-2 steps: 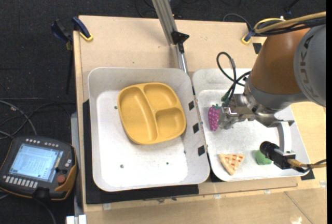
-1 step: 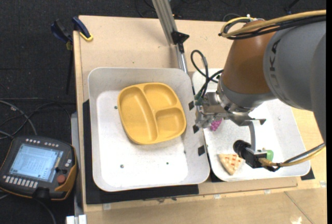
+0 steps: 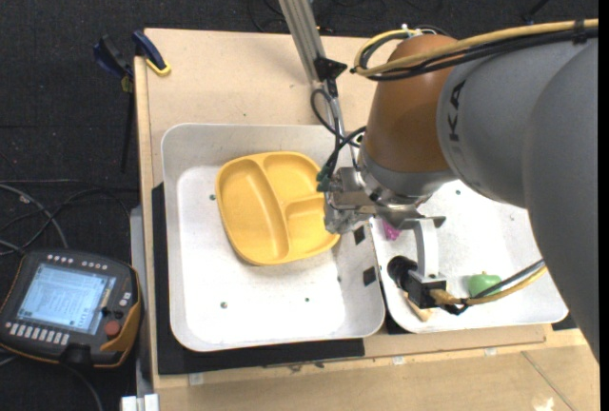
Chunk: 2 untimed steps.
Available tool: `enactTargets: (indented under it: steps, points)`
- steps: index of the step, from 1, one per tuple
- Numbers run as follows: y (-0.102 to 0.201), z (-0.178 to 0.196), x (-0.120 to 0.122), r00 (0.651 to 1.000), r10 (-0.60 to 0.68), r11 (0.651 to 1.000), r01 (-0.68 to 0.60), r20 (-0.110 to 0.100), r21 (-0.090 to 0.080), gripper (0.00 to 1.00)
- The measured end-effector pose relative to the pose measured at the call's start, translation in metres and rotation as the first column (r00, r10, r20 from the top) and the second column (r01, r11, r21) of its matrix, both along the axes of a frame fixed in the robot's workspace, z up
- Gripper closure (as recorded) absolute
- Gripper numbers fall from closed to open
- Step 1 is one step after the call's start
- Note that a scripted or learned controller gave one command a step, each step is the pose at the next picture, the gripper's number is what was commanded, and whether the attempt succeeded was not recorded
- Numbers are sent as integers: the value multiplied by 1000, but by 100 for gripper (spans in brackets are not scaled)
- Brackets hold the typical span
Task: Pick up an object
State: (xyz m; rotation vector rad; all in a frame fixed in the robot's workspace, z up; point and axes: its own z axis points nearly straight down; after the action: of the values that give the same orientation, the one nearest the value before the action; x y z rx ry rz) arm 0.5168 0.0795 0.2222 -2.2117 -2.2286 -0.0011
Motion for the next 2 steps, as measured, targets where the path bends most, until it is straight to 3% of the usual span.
enactTargets:
  steps: [2]
  points:
    - [19, 23, -5, 1000, -4, 1000, 4, 2, -2, 100]
